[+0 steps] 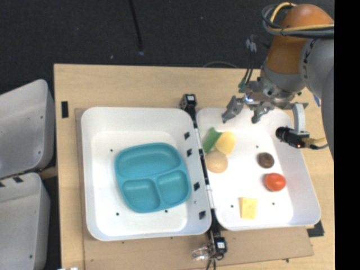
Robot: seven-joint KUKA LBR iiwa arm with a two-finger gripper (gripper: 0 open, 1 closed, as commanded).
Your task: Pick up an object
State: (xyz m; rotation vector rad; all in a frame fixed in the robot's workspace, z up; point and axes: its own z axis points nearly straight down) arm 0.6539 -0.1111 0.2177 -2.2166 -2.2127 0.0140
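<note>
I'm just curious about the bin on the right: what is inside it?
The right bin holds a green piece, a yellow item, a beige round one, a brown one, a red one and a yellow block. The yellow item covers part of the green piece.

A teal plastic divided tray (152, 176) is seen in a white bin (95, 207); a red round tomato-like piece (274, 181) and yellow square block (248, 207) are seen in the other white bin (304, 201).

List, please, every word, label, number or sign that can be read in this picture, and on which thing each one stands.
None can be read.
The teal divided plate, the white bins, the food pieces and the claw bear no visible print.
</note>
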